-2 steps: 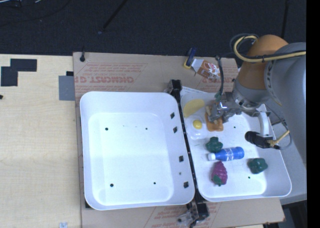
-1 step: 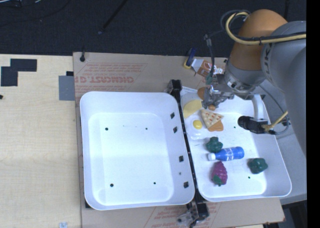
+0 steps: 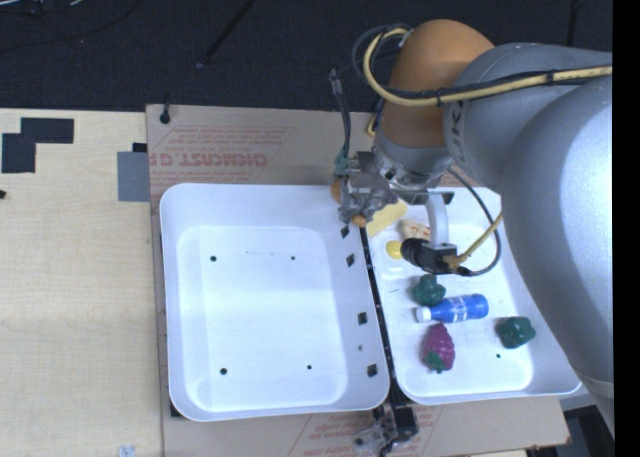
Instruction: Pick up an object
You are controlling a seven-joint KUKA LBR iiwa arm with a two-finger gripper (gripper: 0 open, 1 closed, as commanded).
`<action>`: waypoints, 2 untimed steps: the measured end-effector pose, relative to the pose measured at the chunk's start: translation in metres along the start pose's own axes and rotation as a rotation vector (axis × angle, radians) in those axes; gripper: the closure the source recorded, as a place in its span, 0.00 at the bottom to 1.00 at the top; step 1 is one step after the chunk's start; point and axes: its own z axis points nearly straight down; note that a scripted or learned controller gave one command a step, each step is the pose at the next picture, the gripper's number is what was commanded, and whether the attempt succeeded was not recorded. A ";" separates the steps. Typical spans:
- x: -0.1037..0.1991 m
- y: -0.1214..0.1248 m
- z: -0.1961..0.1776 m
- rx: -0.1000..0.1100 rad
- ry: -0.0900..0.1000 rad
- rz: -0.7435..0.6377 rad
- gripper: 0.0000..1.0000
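My gripper [image 3: 357, 203] hangs over the far left corner of the right bin [image 3: 545, 377], close to the divider between the bins. Right beside it lies a pale yellow piece [image 3: 387, 216], partly hidden by the wrist. Nearer the front are a small yellow object [image 3: 396, 249], a dark green lump [image 3: 429, 292], a blue and white bottle [image 3: 455, 309] lying on its side, a magenta berry-like object [image 3: 438, 346] and a second green lump [image 3: 515, 331]. Nothing can be made out in the gripper's hold.
The left bin [image 3: 190, 345] sits beside the right one, sharing a narrow black-clipped divider [image 3: 364, 317]. A black cable [image 3: 478, 245] loops from the wrist over the right bin. The grey arm covers that bin's far right part.
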 end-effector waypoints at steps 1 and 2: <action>0.033 -0.014 -0.038 -0.003 -0.003 0.006 1.00; -0.030 -0.009 -0.141 -0.013 -0.008 0.014 1.00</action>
